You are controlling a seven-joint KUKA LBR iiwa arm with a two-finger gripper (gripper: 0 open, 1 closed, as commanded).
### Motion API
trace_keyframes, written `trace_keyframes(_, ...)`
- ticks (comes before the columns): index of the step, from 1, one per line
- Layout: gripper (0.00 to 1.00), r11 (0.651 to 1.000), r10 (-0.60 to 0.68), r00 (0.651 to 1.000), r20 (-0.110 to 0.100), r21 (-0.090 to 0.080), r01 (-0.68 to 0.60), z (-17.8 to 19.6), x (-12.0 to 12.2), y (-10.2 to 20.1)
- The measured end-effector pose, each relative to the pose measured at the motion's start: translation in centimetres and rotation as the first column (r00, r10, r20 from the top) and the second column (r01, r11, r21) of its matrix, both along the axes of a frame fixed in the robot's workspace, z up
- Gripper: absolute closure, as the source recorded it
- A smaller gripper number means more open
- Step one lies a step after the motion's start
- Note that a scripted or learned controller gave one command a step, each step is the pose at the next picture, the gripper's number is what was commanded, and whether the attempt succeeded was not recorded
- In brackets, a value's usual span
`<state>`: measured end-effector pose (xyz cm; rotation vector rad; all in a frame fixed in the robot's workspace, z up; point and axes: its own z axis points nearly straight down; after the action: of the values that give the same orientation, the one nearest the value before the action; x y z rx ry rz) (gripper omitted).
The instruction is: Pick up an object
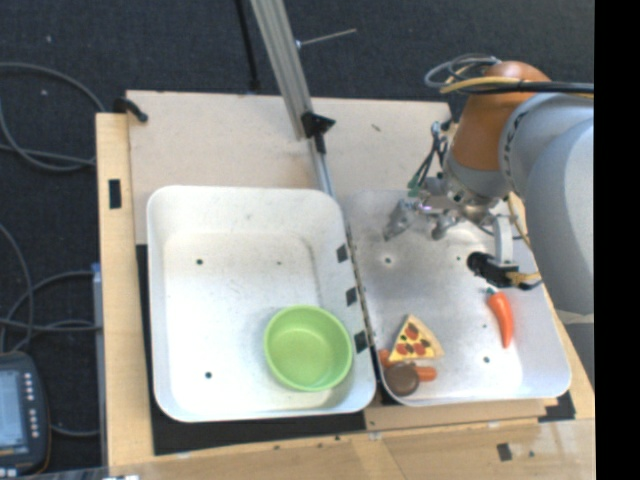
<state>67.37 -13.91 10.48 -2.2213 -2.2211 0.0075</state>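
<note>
Glossy green plastic bowl (pixel 308 347); matt white speckled plastic bins (pixel 200 228); smooth orange plastic carrot (pixel 502 318); pale wooden bench (pixel 215 133); ribbed metal rail (pixel 280 43).

Light is even and fairly bright across the frame, seeming to come from overhead, and the two white bins (pixel 250 268) in the centre read pale and slightly washed out, with a soft sheen on their floors. Shadows are short and faint, the clearest lying beneath the green bowl (pixel 308 347) at lower centre. The picture is low in resolution and mildly soft throughout, and the dark floor along the upper and left edges loses most detail.
</note>
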Motion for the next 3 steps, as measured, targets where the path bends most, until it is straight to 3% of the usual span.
trace_keyframes(1, 1.00, 1.000, 0.001, 1.000, 0.008, -0.002, -0.001, 1.6, 0.2, -0.1)
trace_keyframes(3, 1.00, 1.000, 0.003, 1.000, 0.012, 0.002, -0.003, 13.6, 0.8, -0.5)
